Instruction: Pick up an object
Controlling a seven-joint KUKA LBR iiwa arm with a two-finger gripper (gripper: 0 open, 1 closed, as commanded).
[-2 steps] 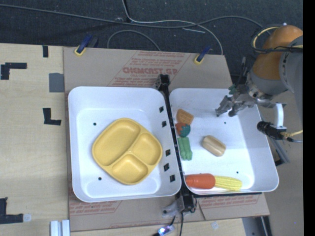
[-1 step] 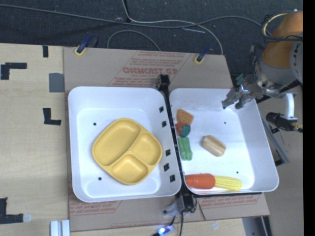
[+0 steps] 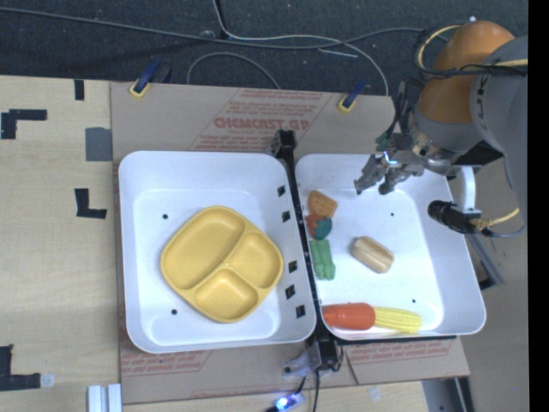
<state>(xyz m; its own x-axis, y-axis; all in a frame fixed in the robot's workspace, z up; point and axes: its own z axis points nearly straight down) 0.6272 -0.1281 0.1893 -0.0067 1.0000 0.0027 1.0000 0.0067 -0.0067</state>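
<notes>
My gripper point(image 3: 374, 184) hangs over the back part of the right bin point(image 3: 446, 230), its dark fingers spread open with nothing between them. Below and to its left lie an orange piece point(image 3: 322, 203), a small teal piece point(image 3: 322, 226) and a green pickle-like piece point(image 3: 323, 258) along the bin's left wall. A tan bread roll point(image 3: 372, 254) sits mid-bin, below the gripper. At the front edge lie a red sausage-like piece point(image 3: 349, 316) and a yellow corn cob point(image 3: 397, 319).
The left bin point(image 3: 141, 187) holds a yellow three-compartment plate point(image 3: 222, 263). A black divider clip strip point(image 3: 292, 221) runs between the bins. The grey arm with its orange band point(image 3: 463, 67) comes in from the upper right. Cables cross the dark floor behind the bench.
</notes>
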